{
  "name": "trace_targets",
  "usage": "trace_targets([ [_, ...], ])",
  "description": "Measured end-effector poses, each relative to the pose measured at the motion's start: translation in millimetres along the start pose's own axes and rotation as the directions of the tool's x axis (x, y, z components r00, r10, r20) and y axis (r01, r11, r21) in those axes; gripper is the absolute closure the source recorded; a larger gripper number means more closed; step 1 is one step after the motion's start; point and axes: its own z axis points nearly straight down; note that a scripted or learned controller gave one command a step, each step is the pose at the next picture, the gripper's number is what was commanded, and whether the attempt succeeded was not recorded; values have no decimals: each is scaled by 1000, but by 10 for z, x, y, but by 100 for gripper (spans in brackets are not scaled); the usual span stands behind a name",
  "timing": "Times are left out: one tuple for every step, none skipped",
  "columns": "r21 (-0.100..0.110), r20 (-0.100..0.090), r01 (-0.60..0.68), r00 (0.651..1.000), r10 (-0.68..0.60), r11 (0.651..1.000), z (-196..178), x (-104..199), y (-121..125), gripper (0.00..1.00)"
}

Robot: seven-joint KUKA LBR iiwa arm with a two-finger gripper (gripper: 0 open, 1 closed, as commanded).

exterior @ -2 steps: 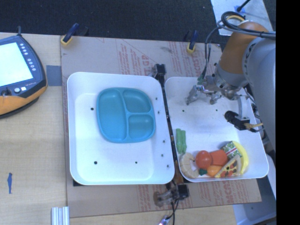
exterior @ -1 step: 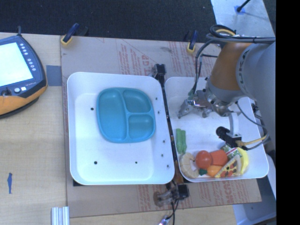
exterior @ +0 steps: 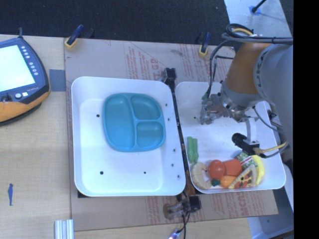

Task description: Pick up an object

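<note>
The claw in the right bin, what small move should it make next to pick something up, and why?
Probably shift the claw toward the near end of the right bin, since the toy food pile sits there and the claw hangs over bare floor.

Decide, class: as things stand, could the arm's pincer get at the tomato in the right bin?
Probably yes. The pincer hangs over the bare far part of the right bin, and the tomato lies on top of the toy food pile with nothing covering it.
</note>
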Motion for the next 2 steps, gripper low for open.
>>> trace_targets([
  [0,0,0,1000,0,1000,1,1,-1,0],
  [-5,-1,-5,1000,5,1000,94,-325,489,0],
])
